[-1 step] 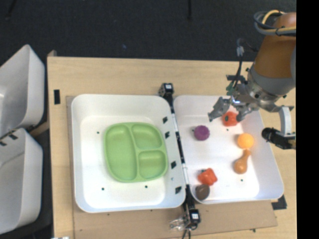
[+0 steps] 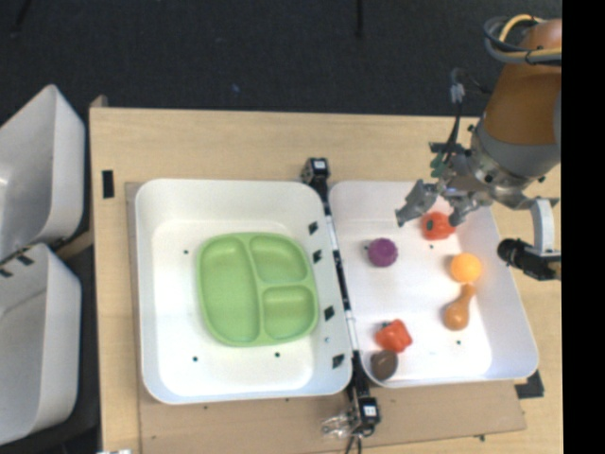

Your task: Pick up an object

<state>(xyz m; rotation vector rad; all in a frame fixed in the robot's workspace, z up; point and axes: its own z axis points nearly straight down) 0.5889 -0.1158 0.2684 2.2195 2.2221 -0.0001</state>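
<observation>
Left bin [image 2: 161,253] has a green divided plate [image 2: 255,287] mid-frame. Over the right bin [image 2: 501,348], upper right, the gripper [image 2: 438,208] hangs spread wide, gripping nothing, the small red-orange fruit [image 2: 437,226] right below its fingers.

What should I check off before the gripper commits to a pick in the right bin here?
1. Gripper over the right bin: ok.
2. Fingers spread apart: ok.
3. Target between them: the small red object sits just below the fingertips, not yet enclosed: not ok.
4. Neighbours apart from target: purple object and orange ball lie separate: ok.
5. Gripper height above the bin floor: cannot tell.
</observation>
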